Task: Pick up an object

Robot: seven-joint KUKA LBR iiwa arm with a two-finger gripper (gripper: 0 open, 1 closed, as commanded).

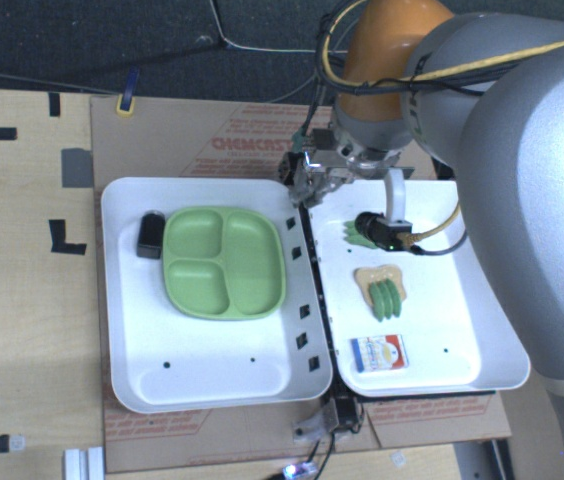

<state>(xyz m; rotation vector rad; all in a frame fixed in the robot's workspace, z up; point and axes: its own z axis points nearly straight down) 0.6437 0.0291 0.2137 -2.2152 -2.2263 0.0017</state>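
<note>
**Claw at the top of the divider, objects spread over both bins**

Camera view: two shallow white bins sit side by side on a sheet of brown cardboard [232, 138] laid over the pale wooden worktop [22, 298].

The left bin [122, 298] holds two things. A light green divided plate [224, 263] lies flat in its upper middle, taking up much of the floor. A small black block [150, 235] lies just beside the plate's left edge, touching it or nearly so.

The right bin [442, 298] holds three things in a loose column down its left half. Nearest the top is a small green item [352, 232], partly hidden by robot hardware, so its shape cannot be made out. Below it, apart from it, lies a tan piece with a dark green ridged part on top [382, 290]. Nearer the front edge, well clear of the tan piece, a small flat packet [378, 352] printed in white, blue and red lies face up.

The grey arm [522, 168] comes in from the right, its orange band [392, 38] over the far edge of the right bin. The claw [307, 176] is at the far end of the wall where the two bins meet, near the top right corner of the green plate. Whether the claw is apart or together cannot be told from here, and nothing can be seen in its grip. Every object lies on a bin floor.
</note>
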